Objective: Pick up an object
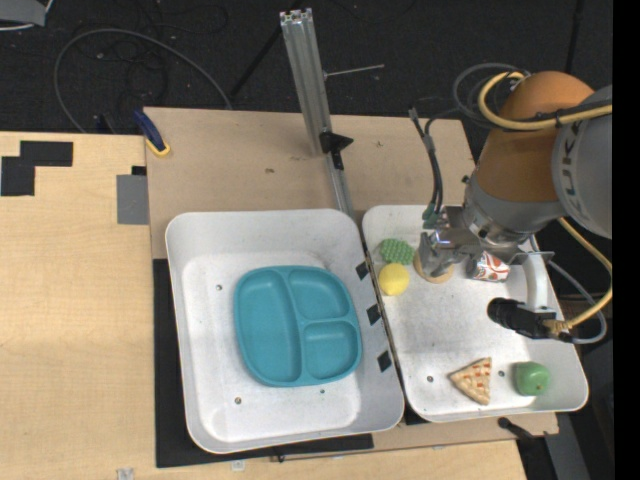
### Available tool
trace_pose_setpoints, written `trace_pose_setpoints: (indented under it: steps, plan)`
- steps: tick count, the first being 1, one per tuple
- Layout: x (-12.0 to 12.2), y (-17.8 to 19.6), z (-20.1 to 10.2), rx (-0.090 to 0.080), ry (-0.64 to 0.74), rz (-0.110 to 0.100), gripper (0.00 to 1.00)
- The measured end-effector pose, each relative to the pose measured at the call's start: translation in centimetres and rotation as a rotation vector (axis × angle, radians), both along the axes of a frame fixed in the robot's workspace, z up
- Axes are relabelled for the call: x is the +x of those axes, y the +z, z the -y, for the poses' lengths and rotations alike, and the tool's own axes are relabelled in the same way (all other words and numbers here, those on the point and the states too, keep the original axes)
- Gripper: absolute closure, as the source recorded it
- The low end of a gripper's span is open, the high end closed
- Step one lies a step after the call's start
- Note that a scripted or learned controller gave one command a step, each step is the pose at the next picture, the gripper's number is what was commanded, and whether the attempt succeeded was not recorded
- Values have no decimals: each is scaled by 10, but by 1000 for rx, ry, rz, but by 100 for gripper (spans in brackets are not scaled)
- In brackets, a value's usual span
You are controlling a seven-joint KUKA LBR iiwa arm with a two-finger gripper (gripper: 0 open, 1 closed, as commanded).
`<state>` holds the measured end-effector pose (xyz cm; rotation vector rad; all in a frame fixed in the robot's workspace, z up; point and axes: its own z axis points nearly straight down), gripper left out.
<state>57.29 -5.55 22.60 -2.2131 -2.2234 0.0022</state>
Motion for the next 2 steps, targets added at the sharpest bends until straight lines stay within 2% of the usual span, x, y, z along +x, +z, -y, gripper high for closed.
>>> trace_pose_setpoints:
  steps: [1, 2]
  plan:
    - [5, -1, -42, -1, 0, 1, 100]
    - [3, -8, -100, -1, -1, -1, 100]
